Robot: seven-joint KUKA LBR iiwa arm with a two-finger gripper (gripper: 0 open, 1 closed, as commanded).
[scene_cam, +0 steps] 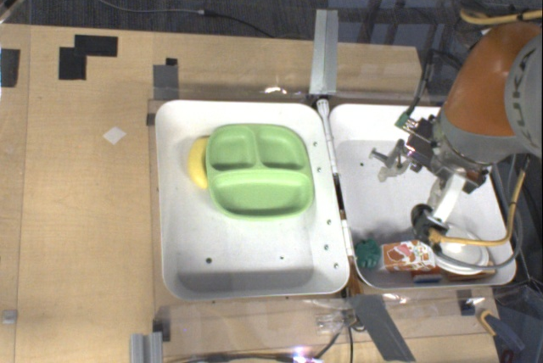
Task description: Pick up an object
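Note:
My gripper [383, 164] hangs over the middle of the right bin [365, 128], its fingers apart with nothing between them and only bare white floor below. Along that bin's front wall lie a small dark green object [367, 252] and, to its right, an orange and red carton [411, 256] on its side. Both sit well in front of the gripper and apart from it. In the left bin [246, 268] a green divided plate [258, 170] lies flat, and a yellow object [197, 162] pokes out from under its left edge.
A cable [458, 247] loops from the wrist down to the right bin's front right corner beside the carton. A metal divider rail [331, 175] separates the two bins. The wooden bench [76, 183] stretches away to the left.

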